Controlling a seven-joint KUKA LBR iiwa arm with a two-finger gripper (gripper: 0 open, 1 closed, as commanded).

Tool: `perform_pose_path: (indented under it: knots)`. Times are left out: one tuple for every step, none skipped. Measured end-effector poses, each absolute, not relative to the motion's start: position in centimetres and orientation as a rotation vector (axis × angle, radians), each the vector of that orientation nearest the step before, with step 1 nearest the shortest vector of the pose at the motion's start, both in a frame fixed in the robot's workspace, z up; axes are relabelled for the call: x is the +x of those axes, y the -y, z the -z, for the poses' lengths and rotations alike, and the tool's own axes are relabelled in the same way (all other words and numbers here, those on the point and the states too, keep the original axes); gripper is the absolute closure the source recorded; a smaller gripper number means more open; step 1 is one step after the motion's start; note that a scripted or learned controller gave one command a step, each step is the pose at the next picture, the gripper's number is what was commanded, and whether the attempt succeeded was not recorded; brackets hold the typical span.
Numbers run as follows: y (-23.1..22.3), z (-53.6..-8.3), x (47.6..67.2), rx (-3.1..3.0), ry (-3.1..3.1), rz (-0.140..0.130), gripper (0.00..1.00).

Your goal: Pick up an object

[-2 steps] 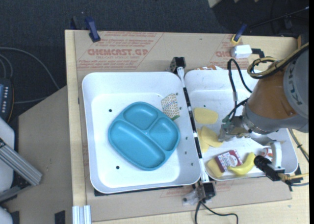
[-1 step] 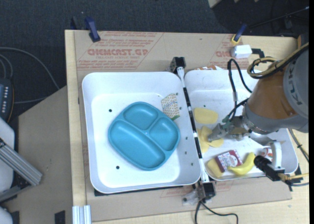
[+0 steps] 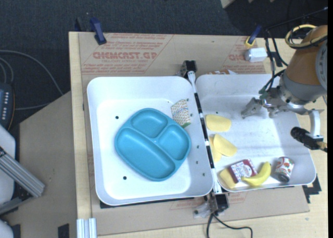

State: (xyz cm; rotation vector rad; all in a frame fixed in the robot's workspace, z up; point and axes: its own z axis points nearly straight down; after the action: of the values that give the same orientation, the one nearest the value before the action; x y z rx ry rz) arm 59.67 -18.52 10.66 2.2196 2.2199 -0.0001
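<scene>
My gripper (image 3: 258, 110) hovers over the upper middle of the right bin (image 3: 239, 83), open, with nothing between its fingers. Below and to its left lie two yellow wedge-shaped pieces (image 3: 217, 123) (image 3: 223, 146). Along the bin's front edge sit a red packet (image 3: 242, 170), a banana (image 3: 258, 176) and a small red-and-white can (image 3: 283, 168). A blue divided plate (image 3: 152, 143) fills the middle of the left bin (image 3: 99, 127), and a small patterned pouch (image 3: 181, 112) leans at that bin's right side.
The grey arm with its orange band (image 3: 304, 73) comes in over the right bin's far right corner. A black part of the arm (image 3: 307, 137) juts over the bin's right rim. A divider ridge (image 3: 200, 127) separates the bins.
</scene>
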Motion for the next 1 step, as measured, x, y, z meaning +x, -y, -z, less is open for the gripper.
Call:
perform_pose_path:
  knots:
    - [21.07, -13.53, 51.00, 2.222, -2.221, 0.002, 0.00]
